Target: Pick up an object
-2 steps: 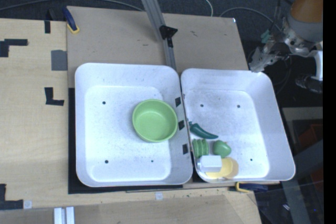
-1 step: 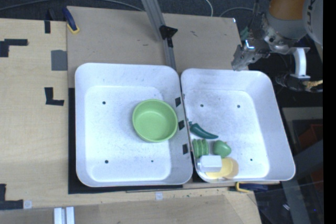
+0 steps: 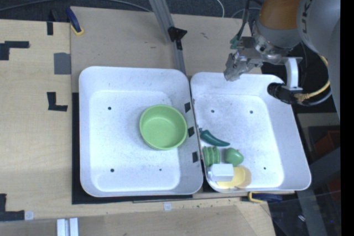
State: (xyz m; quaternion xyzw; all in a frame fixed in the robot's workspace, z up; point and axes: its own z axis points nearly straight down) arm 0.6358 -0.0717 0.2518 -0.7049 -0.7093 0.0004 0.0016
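Observation:
My gripper [image 3: 233, 72] hangs over the far rim of the right bin [image 3: 276, 119], well above its floor, with nothing visible between its fingers. A pile of small objects lies in the near left corner of that bin: a dark green pepper-like piece [image 3: 213, 139], a ribbed green piece [image 3: 210, 155], a round green piece [image 3: 234, 157], a white block [image 3: 223, 171] and a yellow piece [image 3: 240, 177]. A light green bowl [image 3: 162, 127] sits upright in the left bin [image 3: 105, 119], toward its right side.
A slanted grey metal post [image 3: 157, 0] rises from the far end of the gap between the bins. Cables run over the bench behind the bins. Black tape marks sit on the wooden bench at the left.

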